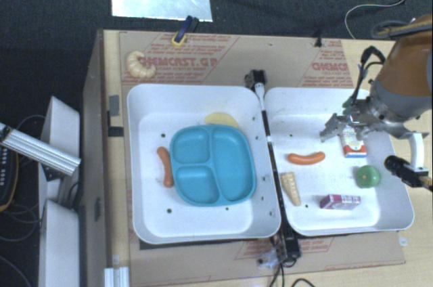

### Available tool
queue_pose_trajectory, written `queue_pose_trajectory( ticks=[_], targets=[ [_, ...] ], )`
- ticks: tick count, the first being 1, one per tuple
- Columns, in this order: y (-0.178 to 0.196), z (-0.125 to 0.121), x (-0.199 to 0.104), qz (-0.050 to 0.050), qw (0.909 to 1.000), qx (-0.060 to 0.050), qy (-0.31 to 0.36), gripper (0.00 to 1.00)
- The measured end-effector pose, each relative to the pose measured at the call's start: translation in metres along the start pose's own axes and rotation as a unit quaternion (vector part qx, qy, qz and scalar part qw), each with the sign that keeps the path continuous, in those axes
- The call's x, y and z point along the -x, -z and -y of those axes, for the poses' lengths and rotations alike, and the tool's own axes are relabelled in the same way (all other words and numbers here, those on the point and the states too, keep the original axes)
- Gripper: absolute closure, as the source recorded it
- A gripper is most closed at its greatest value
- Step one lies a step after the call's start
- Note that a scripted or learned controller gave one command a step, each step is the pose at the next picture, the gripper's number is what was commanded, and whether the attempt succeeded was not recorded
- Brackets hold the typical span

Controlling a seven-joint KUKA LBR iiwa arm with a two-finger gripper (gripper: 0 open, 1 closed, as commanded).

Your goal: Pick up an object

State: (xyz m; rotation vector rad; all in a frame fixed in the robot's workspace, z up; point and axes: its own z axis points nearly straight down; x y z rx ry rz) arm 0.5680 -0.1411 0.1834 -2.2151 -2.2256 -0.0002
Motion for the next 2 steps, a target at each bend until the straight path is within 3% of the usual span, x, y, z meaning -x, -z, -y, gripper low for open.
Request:
queue_pose_trajectory(
  ticks=[1,2],
  targets=[
    [-0.088,-0.005,-0.035,0.000,1.0000,0.000,-0.001,0.00],
    [-0.077,-0.007,-0.034,0.001,1.0000,0.002,-0.001,1.00]
  ],
)
